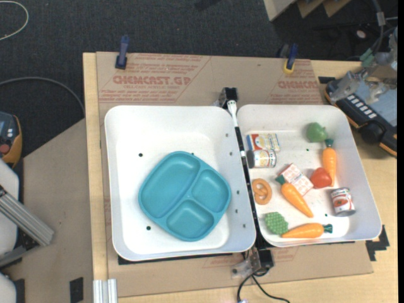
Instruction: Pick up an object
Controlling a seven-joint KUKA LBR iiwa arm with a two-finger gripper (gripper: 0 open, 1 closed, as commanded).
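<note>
The right bin (360, 169) holds several toy foods. A green broccoli piece (316, 132) lies at the back, with an orange carrot (329, 160) just below it and a red pepper (320, 178) beside that. A small can (264, 159) and a white carton (264, 141) lie near the bin's left wall. A pretzel (261, 191), a pink-and-white box (296, 178), a second carrot (295, 197), a red-labelled can (341, 201), a green leafy piece (275, 222) and a third carrot (304, 231) fill the front.
The left bin (120, 169) bears a teal divided plate (184, 196). Both bins rest on a cardboard sheet (189, 74) held by a blue clamp (121, 52) and a yellow-blue clamp (290, 57). Equipment (366, 103) lies at the far right.
</note>
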